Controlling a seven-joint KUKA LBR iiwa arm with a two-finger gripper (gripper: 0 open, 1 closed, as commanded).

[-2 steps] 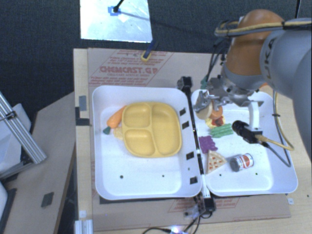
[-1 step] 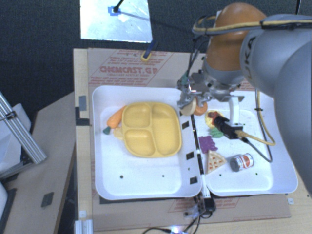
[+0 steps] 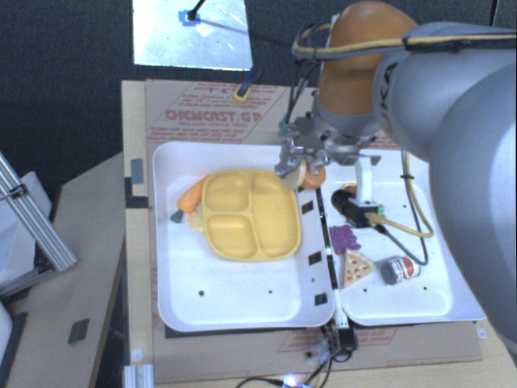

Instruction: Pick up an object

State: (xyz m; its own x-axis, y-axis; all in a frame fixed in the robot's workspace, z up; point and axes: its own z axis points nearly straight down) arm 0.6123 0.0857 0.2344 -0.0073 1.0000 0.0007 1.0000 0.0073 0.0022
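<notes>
My gripper [image 3: 296, 166] hangs over the far right corner of the left bin [image 3: 174, 297], just past the yellow divided tray [image 3: 246, 215]. A small orange and tan object [image 3: 313, 176] sits right beside the gripper, at the wall between the two bins; whether it is gripped is hidden. An orange carrot [image 3: 191, 195] lies against the tray's left edge, with a small green piece [image 3: 176, 215] beside it.
In the right bin [image 3: 436, 301] lie a purple bunch of grapes [image 3: 345, 238], a pizza slice [image 3: 355, 267] and a small grey can with a red band [image 3: 400, 269]. The bulky arm covers that bin's far right side.
</notes>
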